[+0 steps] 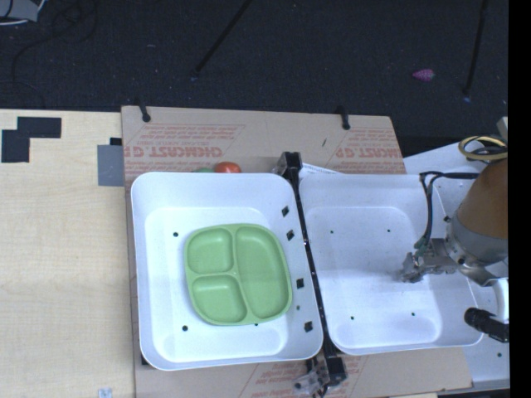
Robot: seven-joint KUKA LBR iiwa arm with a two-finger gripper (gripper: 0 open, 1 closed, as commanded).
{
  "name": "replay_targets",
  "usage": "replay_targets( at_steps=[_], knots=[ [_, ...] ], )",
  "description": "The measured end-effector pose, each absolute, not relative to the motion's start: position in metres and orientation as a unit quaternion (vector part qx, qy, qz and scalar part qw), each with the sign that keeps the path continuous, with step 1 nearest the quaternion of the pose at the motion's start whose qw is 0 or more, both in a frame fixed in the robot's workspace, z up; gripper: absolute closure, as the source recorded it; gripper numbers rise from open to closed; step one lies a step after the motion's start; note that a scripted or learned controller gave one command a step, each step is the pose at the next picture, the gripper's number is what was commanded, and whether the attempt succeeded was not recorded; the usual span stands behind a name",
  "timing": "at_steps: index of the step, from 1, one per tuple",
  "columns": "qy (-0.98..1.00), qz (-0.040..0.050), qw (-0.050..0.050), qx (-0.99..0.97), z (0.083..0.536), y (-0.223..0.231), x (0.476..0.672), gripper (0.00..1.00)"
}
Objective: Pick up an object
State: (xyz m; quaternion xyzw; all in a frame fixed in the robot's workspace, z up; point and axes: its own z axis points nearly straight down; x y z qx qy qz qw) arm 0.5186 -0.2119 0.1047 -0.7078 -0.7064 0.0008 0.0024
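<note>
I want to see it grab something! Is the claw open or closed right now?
Claw: cannot tell if it is open or closed; it sits low in the right bin, with nothing seen in it. The green plate lies in the left bin.

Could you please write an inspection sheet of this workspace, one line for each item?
Surface: two white bins side by side, left bin and right bin, on cardboard over a wooden bench.
Job's things: green divided plate lying flat in the left bin.
Clutter: small red-orange object behind the left bin's far rim.
Grippers: tool low at the right bin's right side; finger state unclear.
Cables: black cable running along the arm.
Surroundings: dark floor with a small purple item.
</note>
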Motion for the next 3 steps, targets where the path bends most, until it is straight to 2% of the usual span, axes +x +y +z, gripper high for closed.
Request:
replay_targets(
  at_steps=[1, 3],
  knots=[
    [-0.708, -0.0010, -0.001, -0.707, 0.166, -0.207, 0.522, 1.00],
    [-0.708, -0.0005, -0.001, -0.706, 0.245, -0.208, 0.517, 1.00]
  ],
)
